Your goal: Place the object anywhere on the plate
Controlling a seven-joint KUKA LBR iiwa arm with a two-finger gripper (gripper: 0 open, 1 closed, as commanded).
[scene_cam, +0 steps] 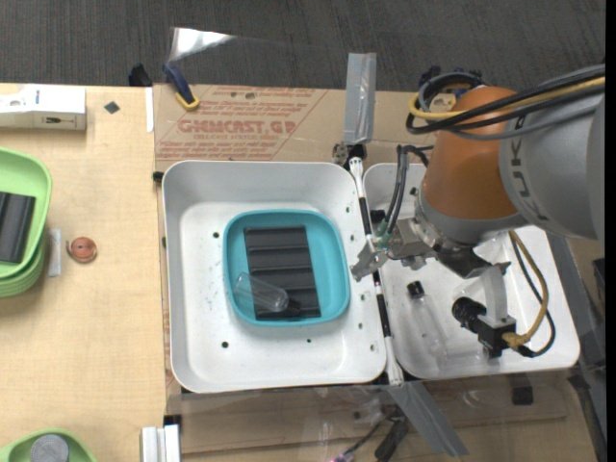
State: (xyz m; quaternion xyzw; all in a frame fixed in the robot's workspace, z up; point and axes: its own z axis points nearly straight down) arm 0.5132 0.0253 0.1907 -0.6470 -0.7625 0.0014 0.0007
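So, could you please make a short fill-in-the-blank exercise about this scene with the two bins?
1. The teal plate sits inside the ____ white bin.
2. A black ridged tray lies on the ____.
3. A clear object rests at the tray's lower-____ corner.
4. The arm has an ____ band above its wrist.

Missing words: left; plate; left; orange

The arm's orange wrist (469, 162) covers much of the right bin (558, 349) — its gripper underneath is hidden. A green tray (21, 221) is cut by the left edge — so is the grey lid (48, 448) at the bottom.
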